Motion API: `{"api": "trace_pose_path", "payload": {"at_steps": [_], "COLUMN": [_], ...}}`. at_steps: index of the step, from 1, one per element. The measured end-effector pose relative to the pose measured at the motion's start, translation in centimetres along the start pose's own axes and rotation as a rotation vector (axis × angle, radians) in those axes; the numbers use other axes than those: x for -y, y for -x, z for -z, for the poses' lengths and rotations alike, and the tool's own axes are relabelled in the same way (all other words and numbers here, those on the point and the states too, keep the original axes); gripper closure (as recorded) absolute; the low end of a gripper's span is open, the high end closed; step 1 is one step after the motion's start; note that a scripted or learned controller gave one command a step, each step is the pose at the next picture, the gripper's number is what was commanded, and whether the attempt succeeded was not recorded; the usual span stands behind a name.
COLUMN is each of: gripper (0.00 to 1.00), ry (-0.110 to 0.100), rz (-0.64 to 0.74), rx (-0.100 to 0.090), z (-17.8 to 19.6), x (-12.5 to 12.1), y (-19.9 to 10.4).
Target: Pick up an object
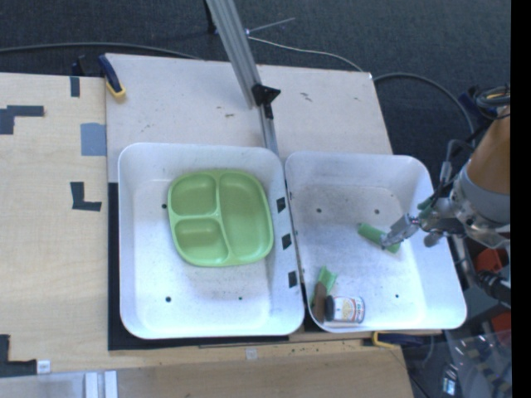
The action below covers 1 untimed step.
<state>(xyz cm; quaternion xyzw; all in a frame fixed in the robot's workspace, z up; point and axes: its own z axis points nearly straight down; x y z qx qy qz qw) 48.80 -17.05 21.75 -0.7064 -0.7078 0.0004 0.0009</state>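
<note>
A pale wooden table carries a whitish board with dark scuffs, and on that sit two shallow white bins side by side. Beyond the table lies dark carpet crossed by thin cables, and a grey metal rail slants down from the top edge to the seam between the bins. A blue and yellow clamp grips the board's far left corner.

The left bin holds a green divided plate with three compartments, lying flat near its middle. The right bin holds a small green object near its right half, a second small green piece near its front left corner, and just in front of that a small jar lying on its side with a dark end and a light label.

The arm comes in from the right, and its claw touches or overlaps the right end of the small green object. The fingers are too small and blurred to tell whether they are spread or pinching it. The arm's upper part is cut off at the right.
</note>
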Motion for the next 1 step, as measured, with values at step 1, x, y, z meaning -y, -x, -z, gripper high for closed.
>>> {"api": "trace_pose_path", "payload": {"at_steps": [1], "gripper": [0.00], "ry": [0.000], "rz": [0.000], "rx": [0.000], "z": [0.00], "x": [0.00], "y": [0.01]}}
